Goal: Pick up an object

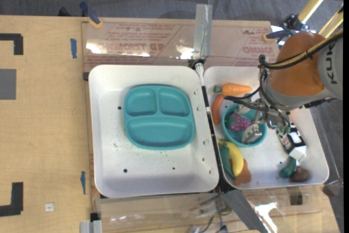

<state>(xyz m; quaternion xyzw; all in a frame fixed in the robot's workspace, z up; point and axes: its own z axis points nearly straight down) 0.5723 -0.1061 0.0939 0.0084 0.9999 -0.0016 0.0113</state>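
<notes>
Gripper [255, 129] low inside teal bowl [232, 132] over purple grapes [238, 123], finger state unclear, nothing visibly held; center on grapes before closing, avoid rim.

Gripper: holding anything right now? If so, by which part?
Cannot be told. The gripper is down over the teal bowl in the right bin, with nothing visibly gripped.

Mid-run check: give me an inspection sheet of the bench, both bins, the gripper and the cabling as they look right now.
Surface: wooden bench bearing two white bins side by side.
Job's things: right bin holds a teal bowl with purple grapes, carrot, banana.
Clutter: teal divided plate in left bin.
Gripper: gripper low over the bowl; finger state unclear.
Cables: black cable looped across the wrist.
Surroundings: grey floor, nothing else seen.
</notes>
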